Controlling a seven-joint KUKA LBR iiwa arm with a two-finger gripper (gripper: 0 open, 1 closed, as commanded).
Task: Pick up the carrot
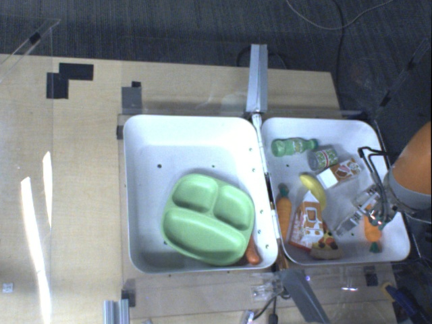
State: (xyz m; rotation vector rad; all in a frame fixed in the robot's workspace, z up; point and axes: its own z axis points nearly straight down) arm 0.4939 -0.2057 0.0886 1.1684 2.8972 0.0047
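Observation:
A carrot (284, 214) with a green top lies lengthwise in the right bin (351, 123), against its left wall and beside a juice carton (310, 225). A second, smaller orange carrot-like piece (371, 230) with a green end lies near the bin's right front corner. My gripper (356, 211) reaches in from the right and hangs low over the bin floor, just left of that small piece and well right of the long carrot. Its two silver fingers (368, 198) stand apart, open, with only bin floor between them.
The right bin also holds a green bottle (293, 146), a can (325, 158), a small box (343, 171), a banana (313, 188) and dark grapes (327, 250). In the left bin (155, 147) sit a green sectioned plate (209, 218) and an orange item (252, 254) at the front right corner.

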